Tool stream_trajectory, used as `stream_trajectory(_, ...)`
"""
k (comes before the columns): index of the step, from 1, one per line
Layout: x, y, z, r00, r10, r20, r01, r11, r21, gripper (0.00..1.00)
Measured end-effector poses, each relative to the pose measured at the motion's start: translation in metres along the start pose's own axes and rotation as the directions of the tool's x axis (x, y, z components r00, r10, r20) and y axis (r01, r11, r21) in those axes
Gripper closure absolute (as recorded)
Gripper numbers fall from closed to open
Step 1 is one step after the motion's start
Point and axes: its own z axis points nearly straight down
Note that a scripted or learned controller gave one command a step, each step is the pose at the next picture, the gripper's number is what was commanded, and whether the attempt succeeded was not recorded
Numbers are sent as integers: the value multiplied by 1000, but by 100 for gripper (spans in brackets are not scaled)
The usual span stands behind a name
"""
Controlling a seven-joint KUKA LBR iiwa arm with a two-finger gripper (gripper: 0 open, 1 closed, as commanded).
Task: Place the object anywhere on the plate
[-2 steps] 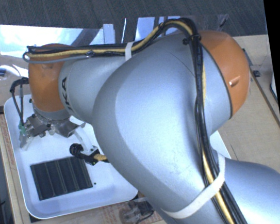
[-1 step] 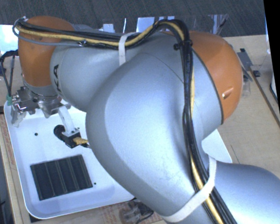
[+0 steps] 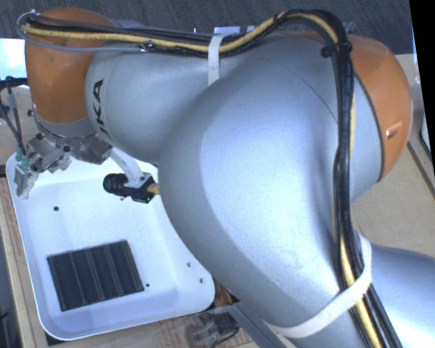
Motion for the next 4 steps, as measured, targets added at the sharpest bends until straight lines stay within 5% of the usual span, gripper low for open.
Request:
stream_trajectory(1, 0, 0, 0, 1000, 0, 0, 0, 1000, 0, 0)
stream_trajectory(2, 2, 1, -10, 1000, -4, -1, 4, 1000, -1, 100)
stream_trajectory(3, -8, 0, -34, 984, -180, 0, 180, 984, 0, 100)
stream_trajectory(4, -2, -61, 71, 992, -128, -2, 128, 992, 6, 100)
